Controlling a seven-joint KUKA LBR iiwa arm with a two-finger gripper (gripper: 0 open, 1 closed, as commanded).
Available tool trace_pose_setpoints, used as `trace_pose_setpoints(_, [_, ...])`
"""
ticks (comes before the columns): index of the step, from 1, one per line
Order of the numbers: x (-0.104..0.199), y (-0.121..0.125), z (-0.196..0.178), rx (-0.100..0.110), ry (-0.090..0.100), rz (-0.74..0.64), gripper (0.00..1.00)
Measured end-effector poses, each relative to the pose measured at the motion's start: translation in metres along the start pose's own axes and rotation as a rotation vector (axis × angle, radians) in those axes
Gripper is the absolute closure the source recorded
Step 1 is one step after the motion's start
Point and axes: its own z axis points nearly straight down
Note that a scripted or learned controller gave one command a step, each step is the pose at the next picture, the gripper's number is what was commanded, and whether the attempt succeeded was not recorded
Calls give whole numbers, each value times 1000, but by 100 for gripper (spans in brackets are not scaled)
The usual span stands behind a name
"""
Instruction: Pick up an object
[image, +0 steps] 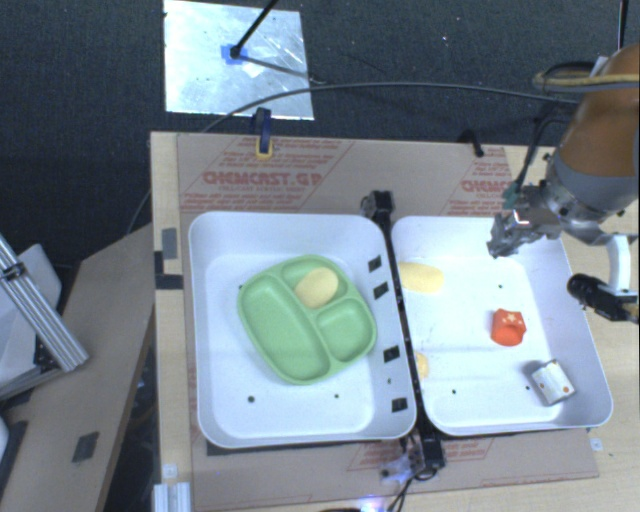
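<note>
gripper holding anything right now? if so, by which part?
Nothing visible in the gripper; it hangs over the right white bin's far edge, apart from the pale yellow lump, red piece and small silver cylinder.

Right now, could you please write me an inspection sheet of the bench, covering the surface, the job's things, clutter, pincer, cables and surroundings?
Surface: two white bins side by side, left bin and right bin, on a cardboard sheet.
Job's things: in the right bin, yellow piece near the divider, red object, small silver object. In the left bin, green compartment tray with a yellow item in its upper compartment.
Clutter: small yellow bit by the divider.
Pincer: pincer above the right bin's upper edge, nothing seen in it.
Cables: dark cable crossing above the bench.
Surroundings: shiny sheet on dark floor.
</note>
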Motion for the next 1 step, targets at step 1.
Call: trace_pose_setpoints(1, [49,0,-1,6,3,-5,100])
